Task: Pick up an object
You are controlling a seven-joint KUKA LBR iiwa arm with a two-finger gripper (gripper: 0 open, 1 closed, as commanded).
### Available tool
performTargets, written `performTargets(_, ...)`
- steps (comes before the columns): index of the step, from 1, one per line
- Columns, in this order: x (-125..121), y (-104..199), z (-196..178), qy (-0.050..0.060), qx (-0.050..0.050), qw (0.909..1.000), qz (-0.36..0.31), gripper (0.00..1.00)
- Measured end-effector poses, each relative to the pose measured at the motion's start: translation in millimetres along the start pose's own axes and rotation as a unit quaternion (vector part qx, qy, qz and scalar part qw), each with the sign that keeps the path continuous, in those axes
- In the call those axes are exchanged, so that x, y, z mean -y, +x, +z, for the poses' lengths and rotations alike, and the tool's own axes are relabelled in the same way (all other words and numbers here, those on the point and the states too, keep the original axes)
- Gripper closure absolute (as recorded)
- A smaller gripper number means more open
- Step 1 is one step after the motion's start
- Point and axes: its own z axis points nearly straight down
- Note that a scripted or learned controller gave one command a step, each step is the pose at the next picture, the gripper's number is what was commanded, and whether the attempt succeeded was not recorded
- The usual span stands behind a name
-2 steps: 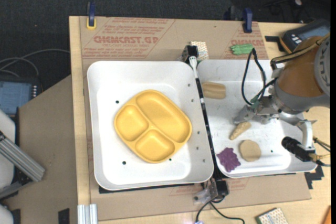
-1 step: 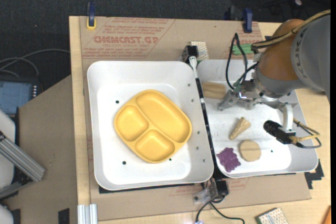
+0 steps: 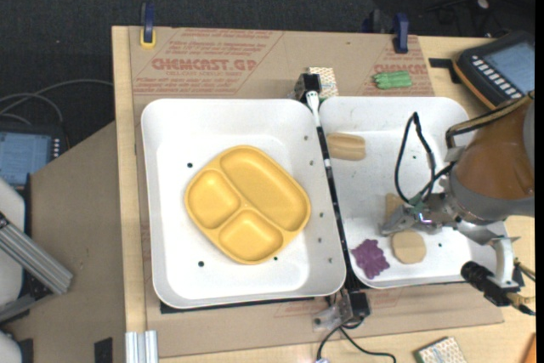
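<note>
right now the gripper (image 3: 406, 223) hangs low in the right bin (image 3: 442, 119), its grip state impossible to tell, with the round tan piece (image 3: 409, 248) just below it and slightly right.

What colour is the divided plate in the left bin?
Yellow; the divided plate shows in the camera view.

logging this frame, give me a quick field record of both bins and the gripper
left bin: yellow divided plate
right bin: tan block near top left, purple piece and round tan piece near front
gripper: low in right bin, just above round tan piece
green item: on bench behind right bin
</note>
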Motion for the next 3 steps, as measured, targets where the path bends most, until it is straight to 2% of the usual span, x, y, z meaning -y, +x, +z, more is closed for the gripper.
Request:
performTargets(1,-5.8,2.0,-11.5,-0.007,0.002,1.0,-0.003,1.0)
performTargets(2,-49.0,-10.7,-110.3,-0.011,0.003,0.9999,-0.005,1.0)
performTargets(3,-65.0,70.1,-133.0,-0.007,-0.001,0.9999,-0.008,1.0)
